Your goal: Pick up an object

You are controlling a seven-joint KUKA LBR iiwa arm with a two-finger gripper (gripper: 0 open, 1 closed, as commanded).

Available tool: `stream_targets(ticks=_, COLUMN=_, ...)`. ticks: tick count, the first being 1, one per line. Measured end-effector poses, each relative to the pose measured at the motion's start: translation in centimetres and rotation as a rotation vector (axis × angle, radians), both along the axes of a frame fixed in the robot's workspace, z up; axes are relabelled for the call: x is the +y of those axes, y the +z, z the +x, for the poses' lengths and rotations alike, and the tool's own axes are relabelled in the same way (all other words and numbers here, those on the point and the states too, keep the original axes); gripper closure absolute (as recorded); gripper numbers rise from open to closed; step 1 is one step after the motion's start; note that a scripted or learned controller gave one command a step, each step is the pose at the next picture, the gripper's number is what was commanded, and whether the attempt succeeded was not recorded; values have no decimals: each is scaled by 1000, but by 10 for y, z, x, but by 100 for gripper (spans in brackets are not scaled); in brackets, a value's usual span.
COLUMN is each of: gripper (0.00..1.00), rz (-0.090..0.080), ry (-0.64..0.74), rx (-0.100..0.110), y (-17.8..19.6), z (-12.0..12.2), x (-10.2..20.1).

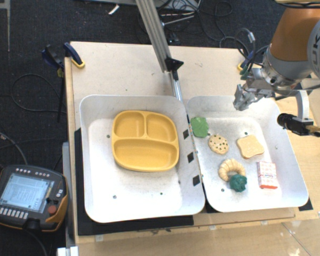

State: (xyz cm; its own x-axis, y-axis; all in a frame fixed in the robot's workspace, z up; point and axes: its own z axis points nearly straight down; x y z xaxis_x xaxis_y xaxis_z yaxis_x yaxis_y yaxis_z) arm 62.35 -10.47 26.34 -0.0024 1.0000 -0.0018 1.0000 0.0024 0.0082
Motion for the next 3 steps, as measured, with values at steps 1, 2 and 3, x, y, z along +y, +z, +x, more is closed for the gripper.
stream_targets(ticks=1, gripper=100, rz=3, ry=5, rx=8, y=4, z=-4, x=54)
stream_targets(ticks=2, gripper=100, rz=4, ry=6, rx=7, y=7, z=-2, x=109)
stream_targets(ticks=3, gripper=100, rz=3, ry=6, rx=7, y=1, z=9, x=165)
